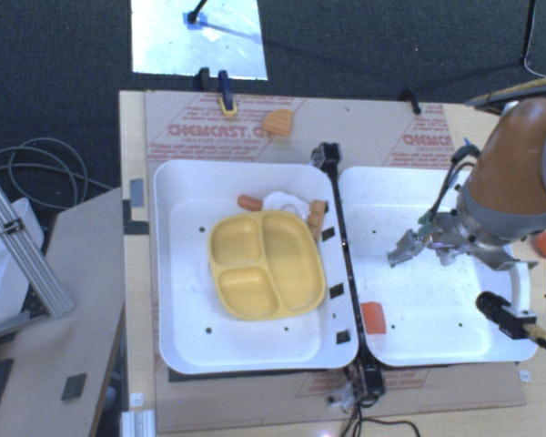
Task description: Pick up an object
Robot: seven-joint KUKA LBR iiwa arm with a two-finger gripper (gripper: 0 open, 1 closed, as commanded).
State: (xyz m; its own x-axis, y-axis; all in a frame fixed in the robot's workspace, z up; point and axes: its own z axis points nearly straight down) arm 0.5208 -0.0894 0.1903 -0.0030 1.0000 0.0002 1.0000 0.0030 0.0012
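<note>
We see the gripper [402, 250] hovering right of centre over the right bin [437, 335]; whether it grips, we cannot tell. Nearest target, we judge: the orange block [372, 317], lower centre by the divider.

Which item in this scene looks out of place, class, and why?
The orange waffle-like piece lies on the board behind the left bin, outside both bins. The other small things sit inside a bin, by the yellow divided tray or like the red block.
</note>
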